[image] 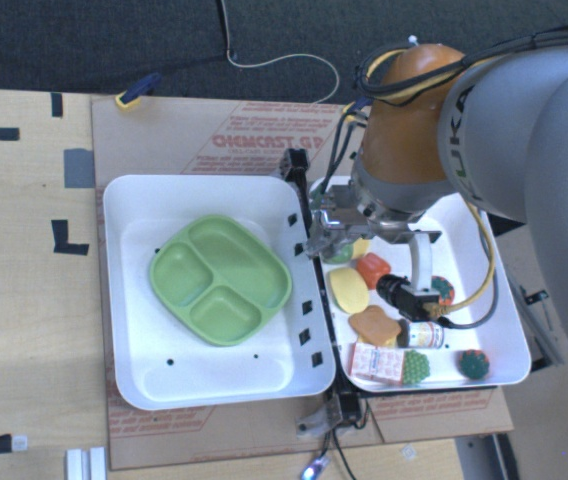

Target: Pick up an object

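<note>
Presently the claw sits low over the far left corner of the right bin, close against the divider shared with the left bin; whether it is open or closed cannot be told, and nothing can be seen held in it. The candidate objects lie on the near side of the claw, toward the camera. The yellow piece is nearest, just below the claw, with its long axis running roughly toward the near rim. The red piece lies beside it, slightly to the right of the claw. The orange piece and the pink-and-white packet lie farther along the same line. A green tray lies well to the left of the claw, in the other bin. The judgement is that a short shift toward the near rim would centre the claw over the yellow piece.
</note>
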Available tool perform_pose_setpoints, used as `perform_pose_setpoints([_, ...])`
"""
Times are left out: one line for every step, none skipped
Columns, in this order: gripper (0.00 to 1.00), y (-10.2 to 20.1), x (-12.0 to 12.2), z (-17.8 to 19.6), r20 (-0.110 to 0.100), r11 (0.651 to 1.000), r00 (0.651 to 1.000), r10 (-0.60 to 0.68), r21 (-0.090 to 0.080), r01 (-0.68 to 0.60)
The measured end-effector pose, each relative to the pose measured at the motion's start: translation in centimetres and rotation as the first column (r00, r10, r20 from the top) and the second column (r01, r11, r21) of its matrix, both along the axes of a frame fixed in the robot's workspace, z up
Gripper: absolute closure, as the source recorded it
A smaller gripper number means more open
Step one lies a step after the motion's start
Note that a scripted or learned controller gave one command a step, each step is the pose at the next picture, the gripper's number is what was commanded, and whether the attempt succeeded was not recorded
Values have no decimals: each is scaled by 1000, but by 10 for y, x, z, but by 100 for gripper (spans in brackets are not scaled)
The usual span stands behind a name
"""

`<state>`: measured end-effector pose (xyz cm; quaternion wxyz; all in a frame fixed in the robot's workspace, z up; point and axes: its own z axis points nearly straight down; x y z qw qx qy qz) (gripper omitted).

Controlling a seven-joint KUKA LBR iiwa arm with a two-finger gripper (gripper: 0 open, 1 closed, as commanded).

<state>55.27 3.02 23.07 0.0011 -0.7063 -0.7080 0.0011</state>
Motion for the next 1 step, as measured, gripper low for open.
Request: perform_pose_setpoints([100, 10, -14, -5, -1, 1000, 1000, 0, 0, 0])
